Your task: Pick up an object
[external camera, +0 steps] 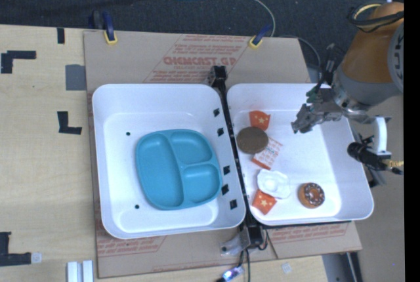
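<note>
Fingers (pixel 303 122) state unclear, above right bin (pixel 348 162); brown disc (pixel 252 140), donut (pixel 311 195), packets (pixel 260 120) nearby

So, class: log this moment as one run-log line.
gripper: above right bin, holding nothing | doughnut: in bin | blue tray: left bin

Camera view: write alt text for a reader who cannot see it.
A grey arm's gripper hangs over the right white bin, which holds a brown disc, orange packets and a frosted doughnut. The left white bin holds a blue divided plastic plate.
</note>
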Controlling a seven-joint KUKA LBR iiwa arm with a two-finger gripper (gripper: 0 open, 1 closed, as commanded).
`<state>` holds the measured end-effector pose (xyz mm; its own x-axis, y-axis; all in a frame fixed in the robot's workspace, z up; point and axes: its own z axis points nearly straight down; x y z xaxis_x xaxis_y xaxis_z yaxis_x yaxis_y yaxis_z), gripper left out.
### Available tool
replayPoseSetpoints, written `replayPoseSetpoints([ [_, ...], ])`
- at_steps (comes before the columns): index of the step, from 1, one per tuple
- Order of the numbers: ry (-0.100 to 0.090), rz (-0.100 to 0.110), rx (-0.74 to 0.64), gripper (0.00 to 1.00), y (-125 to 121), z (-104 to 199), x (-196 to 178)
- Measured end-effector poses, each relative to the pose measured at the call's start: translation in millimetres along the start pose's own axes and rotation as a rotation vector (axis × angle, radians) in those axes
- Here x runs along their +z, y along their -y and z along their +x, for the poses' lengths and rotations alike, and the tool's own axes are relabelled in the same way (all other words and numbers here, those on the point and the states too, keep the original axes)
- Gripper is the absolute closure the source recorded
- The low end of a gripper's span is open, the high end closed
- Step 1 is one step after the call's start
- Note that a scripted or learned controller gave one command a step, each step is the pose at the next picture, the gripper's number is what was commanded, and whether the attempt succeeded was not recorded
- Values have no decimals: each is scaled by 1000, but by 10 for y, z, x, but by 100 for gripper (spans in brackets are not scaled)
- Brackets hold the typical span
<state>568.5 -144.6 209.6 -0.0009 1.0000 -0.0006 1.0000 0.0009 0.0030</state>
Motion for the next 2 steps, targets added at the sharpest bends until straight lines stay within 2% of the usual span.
replayPoseSetpoints([
  [1, 0, -2, -2, 100, -70, 64, -596],
  [2, -1, 4, -1, 100, -73, 72, -653],
])
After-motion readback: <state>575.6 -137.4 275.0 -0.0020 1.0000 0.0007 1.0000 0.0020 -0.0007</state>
